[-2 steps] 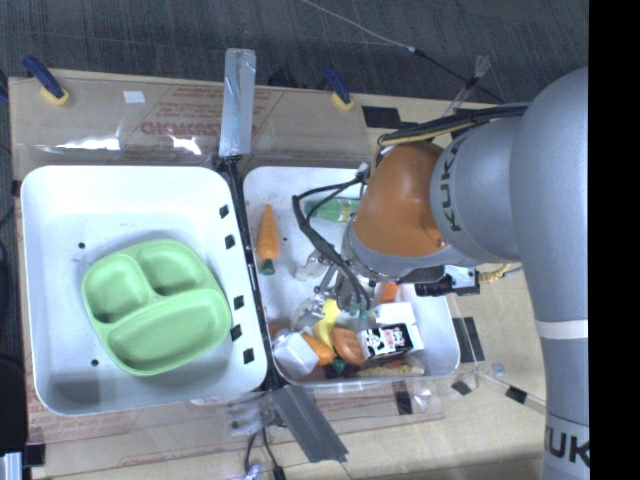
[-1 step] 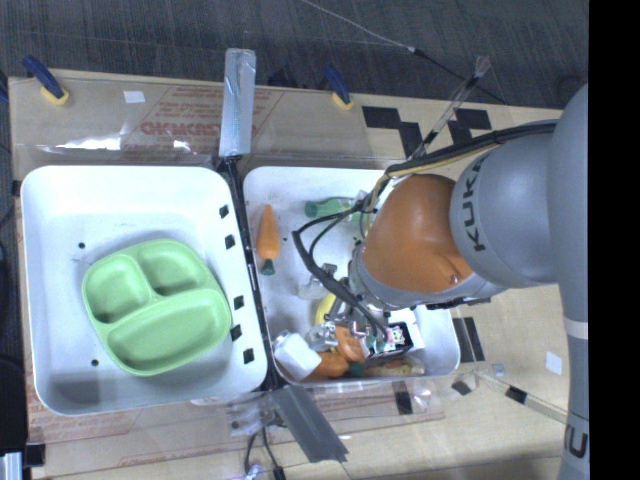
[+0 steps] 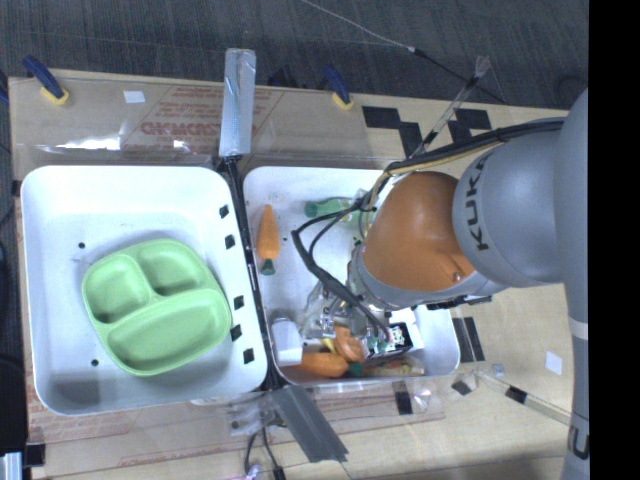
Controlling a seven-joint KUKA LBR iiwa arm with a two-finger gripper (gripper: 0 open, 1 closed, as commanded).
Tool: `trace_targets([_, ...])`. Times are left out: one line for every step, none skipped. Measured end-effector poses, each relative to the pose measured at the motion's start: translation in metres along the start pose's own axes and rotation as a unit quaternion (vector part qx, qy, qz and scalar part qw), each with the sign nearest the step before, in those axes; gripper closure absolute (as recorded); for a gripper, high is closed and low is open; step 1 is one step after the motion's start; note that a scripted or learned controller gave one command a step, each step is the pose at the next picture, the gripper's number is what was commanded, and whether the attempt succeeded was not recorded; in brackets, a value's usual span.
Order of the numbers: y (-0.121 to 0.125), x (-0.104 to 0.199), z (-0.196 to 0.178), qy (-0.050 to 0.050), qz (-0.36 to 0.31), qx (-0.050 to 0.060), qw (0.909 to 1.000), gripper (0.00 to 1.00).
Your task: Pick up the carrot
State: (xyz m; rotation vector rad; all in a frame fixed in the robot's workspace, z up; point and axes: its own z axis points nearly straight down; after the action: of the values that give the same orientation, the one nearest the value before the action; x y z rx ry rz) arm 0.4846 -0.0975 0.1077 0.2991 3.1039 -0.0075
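Overhead, one carrot [image 3: 268, 234] in right bin [image 3: 300, 183]; one green plate [image 3: 155, 303] left; finger state unclear.

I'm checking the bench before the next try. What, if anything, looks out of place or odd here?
Nothing looks spilled or broken. The carrot lies by the right bin's left wall, while the pincer is down among the clutter at the near wall. The green divided plate sits flat in the left bin.

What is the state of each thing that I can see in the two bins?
carrot: lying loose in the right bin, near its left wall, untouched.
green plate: flat in the left bin, its three compartments hold nothing.
gripper: low over the near end of the right bin, among small items.
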Motion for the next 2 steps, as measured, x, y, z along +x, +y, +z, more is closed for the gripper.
trace_targets([-0.03, 0.001, -0.024, 0.011, 0.013, -0.001, 0.9999, 1.0])
trace_targets([-0.001, 0.009, 0.016, 0.011, 0.159, 0.003, 0.9873, 1.0])
